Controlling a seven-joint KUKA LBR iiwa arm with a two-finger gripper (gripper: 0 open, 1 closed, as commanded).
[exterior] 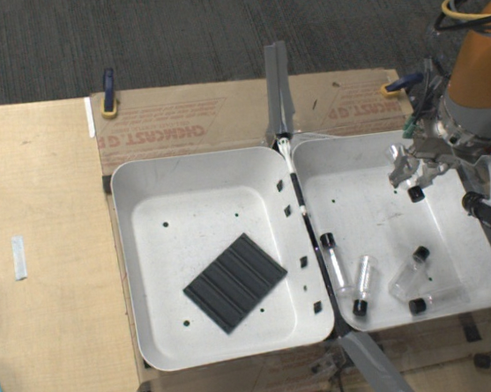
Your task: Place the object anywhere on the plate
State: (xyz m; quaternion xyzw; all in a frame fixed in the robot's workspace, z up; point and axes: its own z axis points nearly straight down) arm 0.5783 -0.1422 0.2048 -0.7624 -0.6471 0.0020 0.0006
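Plate, a dark ribbed slab, lies tilted and bare in the left bin, well apart from the clear vials scattered low in the right bin. Risk, as judged: round, see-through vials may roll or slip, and the bin walls between must be cleared. Pincer hovers at the right bin's upper right corner; its state cannot be told.

One camera sits high above the desk, looking down at a slant on both bins; the arm comes in at 3 o'clock.
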